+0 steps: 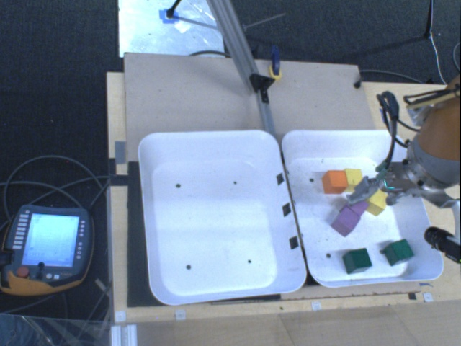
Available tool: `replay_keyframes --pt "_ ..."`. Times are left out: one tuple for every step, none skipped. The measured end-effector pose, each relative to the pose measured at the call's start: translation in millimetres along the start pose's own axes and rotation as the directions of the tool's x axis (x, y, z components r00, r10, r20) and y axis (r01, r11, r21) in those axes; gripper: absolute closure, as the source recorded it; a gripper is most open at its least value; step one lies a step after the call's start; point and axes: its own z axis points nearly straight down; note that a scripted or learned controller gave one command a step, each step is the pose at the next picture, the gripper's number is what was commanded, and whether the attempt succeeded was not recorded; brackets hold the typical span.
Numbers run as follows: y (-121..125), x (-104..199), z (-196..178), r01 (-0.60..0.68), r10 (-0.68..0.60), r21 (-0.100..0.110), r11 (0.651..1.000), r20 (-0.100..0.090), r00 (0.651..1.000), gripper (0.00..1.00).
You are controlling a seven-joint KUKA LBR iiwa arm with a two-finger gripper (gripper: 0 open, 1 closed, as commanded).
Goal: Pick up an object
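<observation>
Jaws (367,192) reach down among the blocks at the frame's right, but their spread cannot be told. Left to right in the right bin (310,265): orange block (334,182), purple block (346,219), yellow block (377,203), 2 green blocks lower. Nothing appears lifted yet.

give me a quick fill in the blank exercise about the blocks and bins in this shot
1. All the blocks lie in the ____ bin of the camera view.
2. The orange block touches a ____ block on its right.
3. Near the front wall of that bin sit two ____ blocks.
4. The gripper is directly above the ____ block.

Missing words: right; yellow; green; purple
</observation>
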Motion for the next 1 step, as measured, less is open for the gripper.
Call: replay_keyframes --pt "0.1 -0.1 -0.3 -0.001 0.001 -0.001 1.000 0.000 1.000 0.00"
